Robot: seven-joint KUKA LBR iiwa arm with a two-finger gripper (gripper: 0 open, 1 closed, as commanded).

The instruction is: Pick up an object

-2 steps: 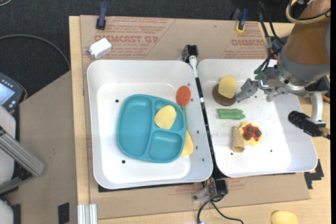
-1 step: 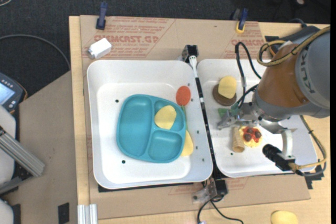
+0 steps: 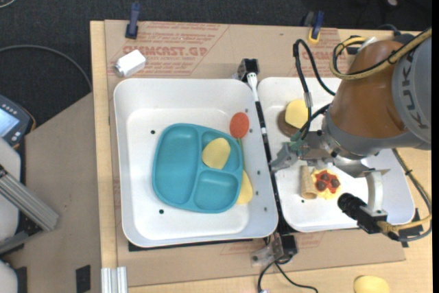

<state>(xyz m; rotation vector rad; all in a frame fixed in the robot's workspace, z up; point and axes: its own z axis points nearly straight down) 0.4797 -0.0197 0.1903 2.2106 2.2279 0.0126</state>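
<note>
— What do your bins hold?
— Your left bin [image 3: 130, 147] has a blue tray [image 3: 182, 171] with a yellow piece [image 3: 217, 153] in one compartment, another yellow piece [image 3: 245, 190] at its edge and an orange ball [image 3: 239, 125] beside it. Your right bin [image 3: 309, 216] holds a pizza slice [image 3: 321, 183] and a yellow-brown toy [image 3: 293, 115].
— And your gripper [image 3: 291, 154]?
— Low over the right bin; whether it's open, you can't tell.

Just behind the claw [image 3: 285, 156] bulges a broad, glossy orange band [image 3: 367, 96], rounded like a barrel. Grey casing [image 3: 415, 103] carrying large dark letters joins it farther back. The wrist beneath is duller grey metal. Black cables [image 3: 302, 72] loop beside the band, one yellow-sheathed. The claw itself is small, grey-metal, with a green patch.
</note>
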